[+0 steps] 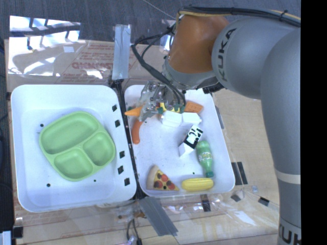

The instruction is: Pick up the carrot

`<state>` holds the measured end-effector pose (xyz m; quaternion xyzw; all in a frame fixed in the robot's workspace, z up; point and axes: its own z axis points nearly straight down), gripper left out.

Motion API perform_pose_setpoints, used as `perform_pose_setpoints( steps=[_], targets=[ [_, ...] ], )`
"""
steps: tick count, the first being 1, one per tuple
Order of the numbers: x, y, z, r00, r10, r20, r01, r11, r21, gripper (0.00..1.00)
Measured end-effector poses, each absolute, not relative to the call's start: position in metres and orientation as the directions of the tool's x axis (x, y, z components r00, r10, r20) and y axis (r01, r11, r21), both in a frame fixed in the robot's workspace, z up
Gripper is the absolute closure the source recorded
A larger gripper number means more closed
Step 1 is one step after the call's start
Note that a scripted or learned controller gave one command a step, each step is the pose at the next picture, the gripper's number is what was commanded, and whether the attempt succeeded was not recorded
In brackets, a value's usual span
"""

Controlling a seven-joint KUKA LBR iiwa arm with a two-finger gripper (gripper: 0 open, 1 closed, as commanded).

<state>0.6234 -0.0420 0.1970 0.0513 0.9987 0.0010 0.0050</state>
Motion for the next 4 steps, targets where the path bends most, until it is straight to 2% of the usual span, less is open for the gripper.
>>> perform_pose_setpoints(
  steps=[1,2,3,4],
  targets=[
    [0.629,0.004,0.247,-0.992,0.126,-0.005,0.126,0.992,0.001,1.00],
    [0.632,-0.059,0.355,-0.988,0.151,-0.012,0.151,0.988,-0.001,1.00],
    [0.584,-0.061,0.247,-0.986,0.166,0.006,0.166,0.986,-0.002,1.00],
    [0.613,-0.010,0.286,-0.915,0.403,-0.003,0.403,0.915,0.001,1.00]
  ],
)
